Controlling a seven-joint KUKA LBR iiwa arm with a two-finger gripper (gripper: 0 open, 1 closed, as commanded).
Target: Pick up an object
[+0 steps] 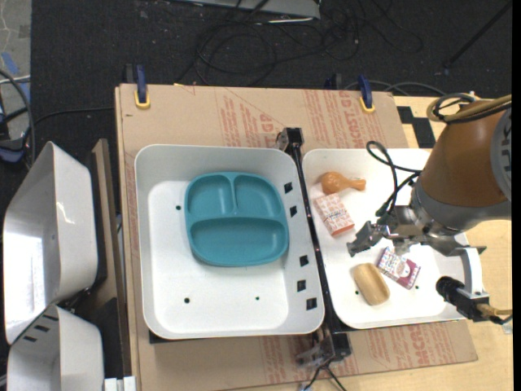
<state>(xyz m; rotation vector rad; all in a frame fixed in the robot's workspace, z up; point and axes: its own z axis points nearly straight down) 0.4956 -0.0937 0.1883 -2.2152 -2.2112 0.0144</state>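
Purple-and-white, a small packet lies in the right bin, just beside a tan bread roll. The gripper hovers just above and left of the packet; whether its fingers are apart or together I cannot tell. Farther back lie a red-and-white carton and an orange drumstick. The left bin holds a teal divided plate. Both bins rest on a cardboard-covered surface.
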